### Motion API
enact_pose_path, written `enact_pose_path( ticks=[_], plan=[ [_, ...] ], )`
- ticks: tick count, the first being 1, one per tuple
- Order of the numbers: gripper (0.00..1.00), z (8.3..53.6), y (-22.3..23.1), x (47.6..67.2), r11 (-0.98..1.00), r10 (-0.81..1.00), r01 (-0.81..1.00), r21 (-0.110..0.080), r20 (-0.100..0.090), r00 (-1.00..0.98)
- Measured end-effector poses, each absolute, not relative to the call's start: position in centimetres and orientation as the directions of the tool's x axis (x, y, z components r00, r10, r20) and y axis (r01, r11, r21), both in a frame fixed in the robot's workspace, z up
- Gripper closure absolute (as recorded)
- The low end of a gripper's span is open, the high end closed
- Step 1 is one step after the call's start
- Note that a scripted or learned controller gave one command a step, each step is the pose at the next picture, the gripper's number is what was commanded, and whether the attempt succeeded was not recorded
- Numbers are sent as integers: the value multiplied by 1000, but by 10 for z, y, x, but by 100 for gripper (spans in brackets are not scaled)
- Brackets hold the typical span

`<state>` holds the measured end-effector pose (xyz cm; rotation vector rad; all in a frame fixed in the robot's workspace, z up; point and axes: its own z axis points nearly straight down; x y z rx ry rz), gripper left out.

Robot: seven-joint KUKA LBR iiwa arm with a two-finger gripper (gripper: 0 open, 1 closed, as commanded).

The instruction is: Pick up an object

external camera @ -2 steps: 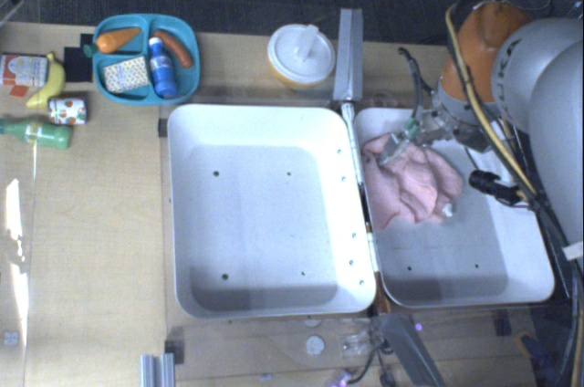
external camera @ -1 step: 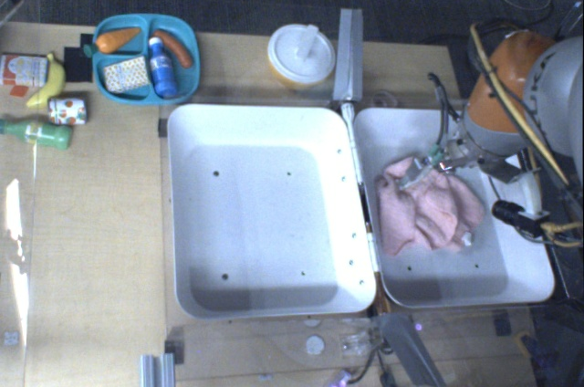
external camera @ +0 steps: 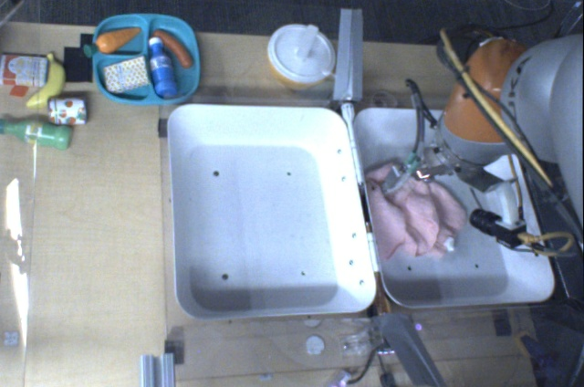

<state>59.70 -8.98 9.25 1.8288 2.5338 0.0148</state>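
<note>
We've got the gripper (external camera: pixel 408 172) down on the pink cloth (external camera: pixel 417 217) in the right bin (external camera: pixel 474 283), can't tell its state, nothing lifted yet.

Even, fairly bright overhead light; the left white bin (external camera: pixel 265 212) shows soft shadow along its near wall. Glare streaks the bench (external camera: pixel 82 266) left of it. Slightly soft focus.

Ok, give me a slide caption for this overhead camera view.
KUKA arm's gripper lowered onto a pink cloth in the right bin, beside the left bin.
</note>
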Motion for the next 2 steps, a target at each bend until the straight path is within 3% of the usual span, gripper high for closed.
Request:
enact_pose_path(
  ticks=[1,2],
  plan=[
    [100,104,-88,599,318,948,948,23,-8,-318],
    [100,228,-68,641,334,943,943,6,-3,-334]
  ],
)
